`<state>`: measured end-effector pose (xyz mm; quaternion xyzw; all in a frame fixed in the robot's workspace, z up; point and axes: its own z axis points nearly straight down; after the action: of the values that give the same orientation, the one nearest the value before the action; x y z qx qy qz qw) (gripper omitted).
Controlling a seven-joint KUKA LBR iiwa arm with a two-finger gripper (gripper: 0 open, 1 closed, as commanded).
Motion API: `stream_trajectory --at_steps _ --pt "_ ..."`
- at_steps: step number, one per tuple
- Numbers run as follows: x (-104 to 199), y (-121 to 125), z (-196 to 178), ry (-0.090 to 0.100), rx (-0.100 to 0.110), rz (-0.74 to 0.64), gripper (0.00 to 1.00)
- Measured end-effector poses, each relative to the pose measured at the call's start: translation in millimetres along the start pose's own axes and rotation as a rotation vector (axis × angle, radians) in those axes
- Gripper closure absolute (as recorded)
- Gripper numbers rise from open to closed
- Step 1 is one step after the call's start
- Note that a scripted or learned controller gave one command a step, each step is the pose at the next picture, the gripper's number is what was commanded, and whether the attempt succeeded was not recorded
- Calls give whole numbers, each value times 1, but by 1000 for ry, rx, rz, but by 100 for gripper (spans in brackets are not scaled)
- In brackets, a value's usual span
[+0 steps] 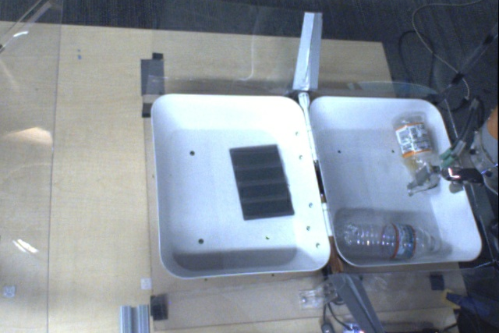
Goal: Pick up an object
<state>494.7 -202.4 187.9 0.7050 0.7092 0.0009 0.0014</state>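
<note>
A flat black ribbed block [261, 182] lies in the middle of the left bin [179, 136]. In the right bin [351, 136] a clear plastic bottle [386, 239] lies on its side along the near wall. A small clear container with a white and orange label [412, 138] rests near the far right corner. My gripper [423, 178] reaches in from the right edge and hovers low over the right bin's floor. It is just in front of the small labelled container and behind the clear bottle, with nothing seen in its grasp.
A metal post [308, 51] stands behind the seam between the bins. Cables [456, 51] and the arm's body crowd the right side. A transparent panel [47, 4] leans at the far left of the wooden bench [78, 168].
</note>
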Motion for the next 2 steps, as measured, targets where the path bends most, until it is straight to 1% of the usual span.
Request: stream_trajectory --at_steps 1,2 --pt "-2 76 -8 0 -3 -61 0" --pt "-1 126 89 -2 -3 -110 0"
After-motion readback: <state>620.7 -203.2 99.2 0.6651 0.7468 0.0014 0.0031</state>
